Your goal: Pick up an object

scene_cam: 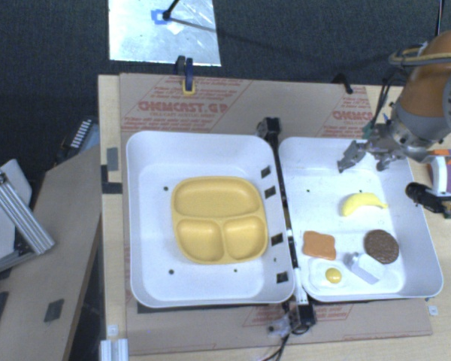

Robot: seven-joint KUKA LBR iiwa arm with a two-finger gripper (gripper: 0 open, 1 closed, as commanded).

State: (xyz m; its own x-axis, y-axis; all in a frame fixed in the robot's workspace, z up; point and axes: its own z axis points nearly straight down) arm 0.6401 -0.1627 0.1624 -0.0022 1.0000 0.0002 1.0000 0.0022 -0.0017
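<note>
From the overhead camera view, the worktop (233,96) carries two shallow white bins side by side. The left bin (146,164) holds a yellow divided plate (214,218) near its middle, with two small compartments toward 6 o'clock and one long compartment toward 12 o'clock.

The right bin (413,273) holds the loose items. A banana (362,203) lies near its centre. At 7 o'clock from the banana sits a slice of toast (319,244), and below that a fried egg (328,275) in the bin's 7 o'clock corner. A brown round cookie (381,247) lies at 5 o'clock from the banana, with a small grey-white block (361,268) just beside it at 8 o'clock.

The arm enters at 2 o'clock. Its end effector (367,158) hangs above the bin's 12 o'clock area, fingers spread apart with nothing between them, well apart from the banana.
</note>
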